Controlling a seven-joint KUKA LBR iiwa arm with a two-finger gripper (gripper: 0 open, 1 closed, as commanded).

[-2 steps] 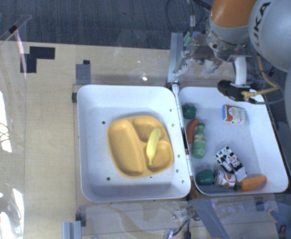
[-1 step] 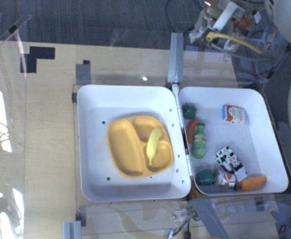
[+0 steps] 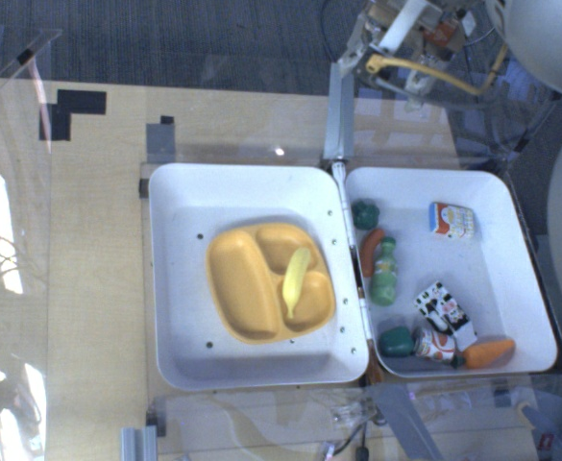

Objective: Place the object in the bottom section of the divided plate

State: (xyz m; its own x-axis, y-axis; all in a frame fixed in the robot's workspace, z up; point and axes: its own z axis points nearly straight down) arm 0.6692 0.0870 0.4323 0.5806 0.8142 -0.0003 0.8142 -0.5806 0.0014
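A: Where is the tool seen?

B: It is seen high above the far edge of the two bins, over the seam between them, with a yellow hose looped beside it. Whether it is open or closed cannot be told, as the tip is too small and cluttered to be read. Nothing is seen held at it.

A: And the task's object?

B: A yellow banana is seen lying inside the yellow divided plate, in the compartment on the plate's right, tilted with its upper end leaning right. The plate is set near the middle of the left bin.

A: What is shown in the right bin?

B: Along its left wall a dark green piece is seen, with an orange-red item and a green bottle just below it. A small white and orange carton lies apart near the far side. By the near wall a dark green object, a black and white patterned packet and an orange carrot-like item are clustered.

A: And beneath it all?

B: A pale wooden counter is shown, with black tape marks at its far left.
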